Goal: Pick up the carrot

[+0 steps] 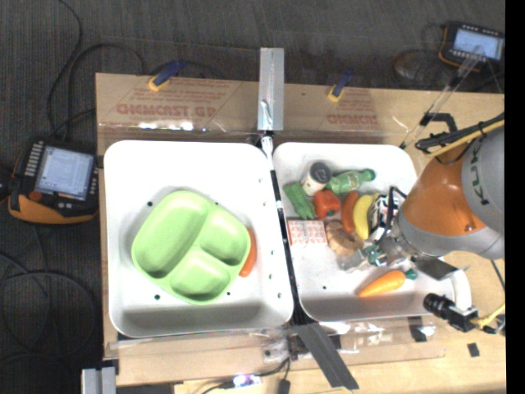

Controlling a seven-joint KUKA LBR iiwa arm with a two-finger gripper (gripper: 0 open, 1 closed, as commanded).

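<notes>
The carrot [381, 284], orange with a small green stub at its right end, lies on the floor of the right bin [344, 302] near its front wall. My gripper [374, 251] is low in the same bin, just above and slightly left of the carrot in the picture, at the edge of the pile of toys. The grey arm with its orange band [439, 208] covers the bin's right side. Nothing orange shows inside the gripper.
In the right bin behind the gripper lie a yellow banana [362, 214], a red vegetable [326, 203], a green bottle [353, 177], a green pod [299, 199] and a red-and-white box [307, 233]. The left bin holds a green divided plate [193, 243] with an orange piece [248, 254] at its right edge.
</notes>
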